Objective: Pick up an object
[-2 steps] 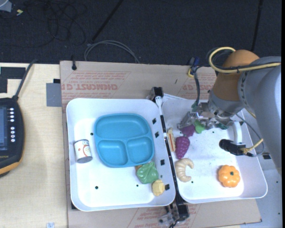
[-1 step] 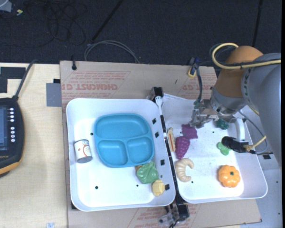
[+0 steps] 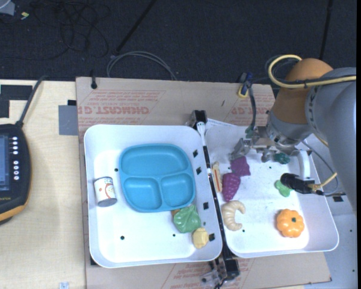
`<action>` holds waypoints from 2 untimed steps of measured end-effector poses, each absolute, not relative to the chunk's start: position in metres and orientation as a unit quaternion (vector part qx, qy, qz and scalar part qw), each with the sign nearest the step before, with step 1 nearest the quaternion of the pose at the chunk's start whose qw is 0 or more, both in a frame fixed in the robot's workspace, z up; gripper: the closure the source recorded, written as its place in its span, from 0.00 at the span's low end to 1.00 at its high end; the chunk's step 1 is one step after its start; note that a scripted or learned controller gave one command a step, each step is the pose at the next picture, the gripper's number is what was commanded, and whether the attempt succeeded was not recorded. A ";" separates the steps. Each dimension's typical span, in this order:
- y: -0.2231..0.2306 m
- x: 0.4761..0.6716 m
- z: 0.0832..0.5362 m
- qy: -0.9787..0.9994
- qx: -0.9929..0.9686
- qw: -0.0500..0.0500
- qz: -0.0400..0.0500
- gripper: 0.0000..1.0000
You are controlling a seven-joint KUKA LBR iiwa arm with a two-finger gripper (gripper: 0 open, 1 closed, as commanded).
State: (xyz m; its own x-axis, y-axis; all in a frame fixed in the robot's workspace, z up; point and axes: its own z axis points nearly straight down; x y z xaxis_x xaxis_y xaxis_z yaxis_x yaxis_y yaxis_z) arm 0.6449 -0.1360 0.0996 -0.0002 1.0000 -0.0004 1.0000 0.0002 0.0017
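Hovering over the right bin [image 3: 325,236], my jaws [image 3: 245,150] stand wide just above the purple piece [image 3: 240,165]; purple grapes [image 3: 230,185] lie at its seven o'clock, croissant [image 3: 233,214] below; pumpkin [image 3: 290,223] toward five o'clock.

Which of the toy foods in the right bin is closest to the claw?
The purple grapes, just below-left of the claw. The croissant and orange pumpkin lie farther toward the bin's near edge.

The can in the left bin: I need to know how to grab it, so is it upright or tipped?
Tipped. The can lies on its side, one round end facing the viewer.
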 end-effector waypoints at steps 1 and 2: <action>-0.091 0.584 0.089 0.706 0.708 0.005 -0.001 0.00; -0.092 0.585 0.098 0.704 0.710 0.000 -0.002 1.00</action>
State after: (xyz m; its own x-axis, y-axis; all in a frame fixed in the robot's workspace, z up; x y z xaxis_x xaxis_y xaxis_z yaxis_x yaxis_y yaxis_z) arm 0.5852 -0.0918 0.0985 0.0086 1.0000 -0.0029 1.0000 -0.0086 -0.0015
